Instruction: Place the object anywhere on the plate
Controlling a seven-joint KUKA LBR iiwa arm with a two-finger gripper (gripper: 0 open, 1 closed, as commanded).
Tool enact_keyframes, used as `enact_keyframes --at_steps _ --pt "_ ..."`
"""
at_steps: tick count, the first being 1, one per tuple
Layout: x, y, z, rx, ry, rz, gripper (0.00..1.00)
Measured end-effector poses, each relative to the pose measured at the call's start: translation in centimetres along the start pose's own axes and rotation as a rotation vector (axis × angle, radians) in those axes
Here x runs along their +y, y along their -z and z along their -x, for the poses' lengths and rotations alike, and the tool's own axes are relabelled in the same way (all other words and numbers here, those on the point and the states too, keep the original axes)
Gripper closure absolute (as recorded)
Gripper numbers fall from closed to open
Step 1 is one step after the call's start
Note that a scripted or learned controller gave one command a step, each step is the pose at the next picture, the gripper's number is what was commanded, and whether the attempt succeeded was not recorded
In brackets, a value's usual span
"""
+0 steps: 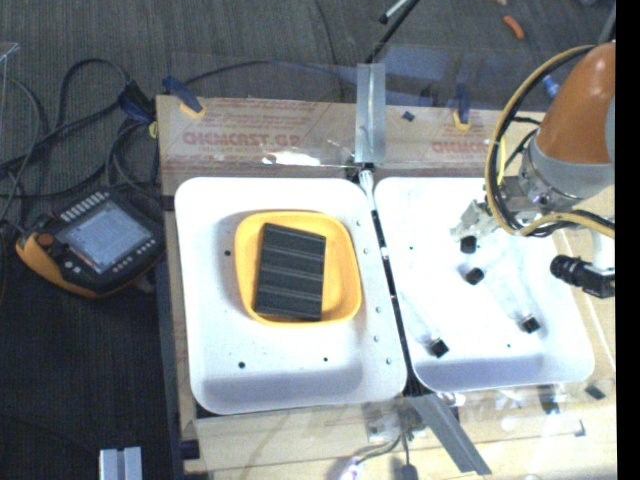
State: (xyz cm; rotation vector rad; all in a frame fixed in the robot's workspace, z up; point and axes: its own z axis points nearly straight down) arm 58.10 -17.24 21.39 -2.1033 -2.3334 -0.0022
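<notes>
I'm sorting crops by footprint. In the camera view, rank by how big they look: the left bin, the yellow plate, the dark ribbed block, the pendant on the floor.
1. Left bin
2. Yellow plate
3 and 4. Dark ribbed block and pendant: look alike in size, and the pendant lies lower, so unranked.

A pendant (92,246) with a grey screen lies on the dark floor left of the bench, black cables (95,118) looping behind it. An orange scrap (514,27) lies on the floor at top right.
</notes>
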Motion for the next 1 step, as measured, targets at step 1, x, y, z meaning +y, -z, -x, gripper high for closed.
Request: enact_keyframes --at_steps 1 --pt "0.0 0.0 0.0 0.0 0.0 0.0 0.0"
